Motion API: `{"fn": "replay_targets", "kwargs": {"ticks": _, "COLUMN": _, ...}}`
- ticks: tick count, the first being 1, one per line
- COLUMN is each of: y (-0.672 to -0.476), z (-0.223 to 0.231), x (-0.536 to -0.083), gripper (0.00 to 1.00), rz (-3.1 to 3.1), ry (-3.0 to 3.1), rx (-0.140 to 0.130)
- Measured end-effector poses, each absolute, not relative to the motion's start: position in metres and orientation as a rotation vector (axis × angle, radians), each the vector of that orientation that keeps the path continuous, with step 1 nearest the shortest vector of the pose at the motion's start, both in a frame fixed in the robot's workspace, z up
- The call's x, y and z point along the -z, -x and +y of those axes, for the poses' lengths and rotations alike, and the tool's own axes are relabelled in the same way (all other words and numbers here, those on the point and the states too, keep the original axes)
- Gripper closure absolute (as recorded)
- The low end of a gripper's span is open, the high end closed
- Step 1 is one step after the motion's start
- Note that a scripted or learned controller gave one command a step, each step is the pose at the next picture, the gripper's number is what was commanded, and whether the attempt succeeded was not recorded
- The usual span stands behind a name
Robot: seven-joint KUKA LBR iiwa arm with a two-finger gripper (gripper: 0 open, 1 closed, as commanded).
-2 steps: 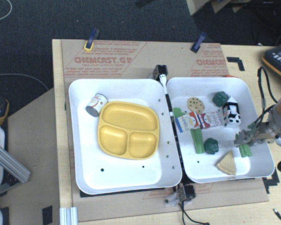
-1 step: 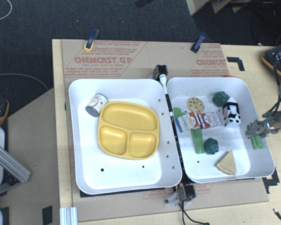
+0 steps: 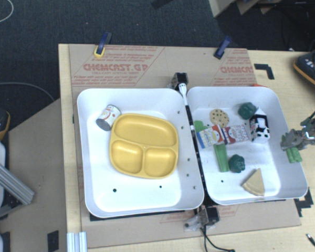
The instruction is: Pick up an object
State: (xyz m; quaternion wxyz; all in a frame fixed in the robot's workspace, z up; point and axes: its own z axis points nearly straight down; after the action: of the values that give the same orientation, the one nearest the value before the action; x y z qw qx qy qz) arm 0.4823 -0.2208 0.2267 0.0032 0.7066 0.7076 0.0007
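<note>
My gripper (image 3: 293, 145) reaches in from the right and hangs over the right rim of the right bin (image 3: 283, 190). A small green block (image 3: 294, 155) sits at its fingertips, over the rim, and the fingers look shut on it. Lying in the right bin are a round cookie (image 3: 219, 116), a dark green lump (image 3: 247, 110), a black-and-white cow toy (image 3: 260, 128), a red-and-white carton (image 3: 223, 135), a long green stick (image 3: 221, 157), a green broccoli piece (image 3: 237, 163) and a tan wedge (image 3: 254, 182).
The left bin (image 3: 94, 188) holds a yellow divided plate (image 3: 144, 146) and a small cup (image 3: 108, 117) on its side at the upper left. Clamps (image 3: 101, 45) pin the cardboard under the bins. Dark gear (image 3: 311, 67) sits at the far right.
</note>
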Motion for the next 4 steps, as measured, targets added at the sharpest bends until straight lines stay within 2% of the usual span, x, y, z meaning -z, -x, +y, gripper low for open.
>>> {"fn": "replay_targets", "kwargs": {"ticks": 2, "y": -0.499, "z": -0.113, "x": -0.244, "gripper": 1.0, "rz": 2.226, "ry": -2.214, "rx": -0.003}}
{"fn": "replay_targets", "kwargs": {"ticks": 3, "y": -0.506, "z": -0.064, "x": -0.228, "gripper": 1.0, "rz": 2.228, "ry": -2.22, "rx": 0.002}}
{"fn": "replay_targets", "kwargs": {"ticks": 4, "y": -0.502, "z": -0.014, "x": -0.229, "gripper": 1.0, "rz": 2.23, "ry": -2.219, "rx": 0.001}}
